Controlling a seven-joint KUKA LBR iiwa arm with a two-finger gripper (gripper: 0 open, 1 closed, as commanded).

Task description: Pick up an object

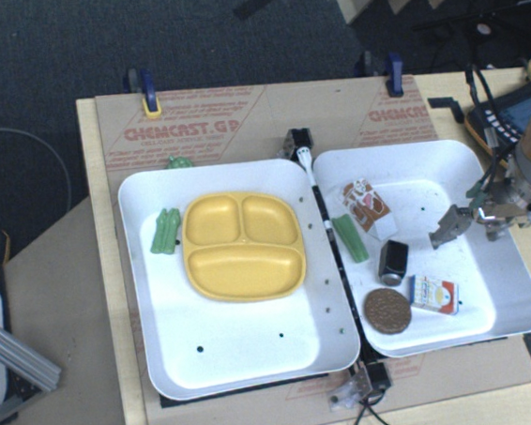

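Now the gripper (448, 227) hangs over the right bin (448, 155), coming in from the right edge of this bin. Whether it is apart or together, I cannot tell, because it looks small and grey against the white floor. Nothing is seen between its tips.

All the loose things in the right bin lie to the left of the gripper or below it. The black block (393, 261) is nearest, a little to the left and lower. The brown round disc (388, 310) lies under the black block, near the bin's front rim. Just beside the disc, on its right, is the small white box (434, 294) with red and blue print. The green stick (349, 239) lies close to the bin's left wall, and the brown-and-white packet (366, 205) is above it.

Beyond that left wall, the left bin (252, 350) holds a yellow divided tray (243, 245) and a green piece (165, 232).
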